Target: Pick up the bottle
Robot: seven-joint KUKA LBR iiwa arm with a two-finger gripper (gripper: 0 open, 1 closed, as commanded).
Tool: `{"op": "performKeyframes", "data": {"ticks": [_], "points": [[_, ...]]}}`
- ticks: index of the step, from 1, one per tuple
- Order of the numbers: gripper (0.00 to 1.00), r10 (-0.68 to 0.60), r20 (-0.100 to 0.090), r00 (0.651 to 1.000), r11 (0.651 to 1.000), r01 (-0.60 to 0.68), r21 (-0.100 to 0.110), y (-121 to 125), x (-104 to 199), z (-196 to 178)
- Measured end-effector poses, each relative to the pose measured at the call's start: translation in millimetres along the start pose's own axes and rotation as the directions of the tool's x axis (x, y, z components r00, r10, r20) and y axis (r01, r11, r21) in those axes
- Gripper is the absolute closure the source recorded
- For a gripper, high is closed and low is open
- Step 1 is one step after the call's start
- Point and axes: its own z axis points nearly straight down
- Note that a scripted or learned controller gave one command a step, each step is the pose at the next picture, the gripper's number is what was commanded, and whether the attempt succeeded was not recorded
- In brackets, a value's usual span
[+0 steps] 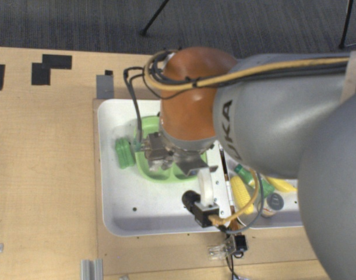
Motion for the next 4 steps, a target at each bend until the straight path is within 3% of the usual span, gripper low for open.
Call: {"op": "performKeyframes", "data": {"ticks": [4], "points": [[1.0,-0.012,-0.003,1.0,1.0,0.012,-0.006,3,1,-42]]}}
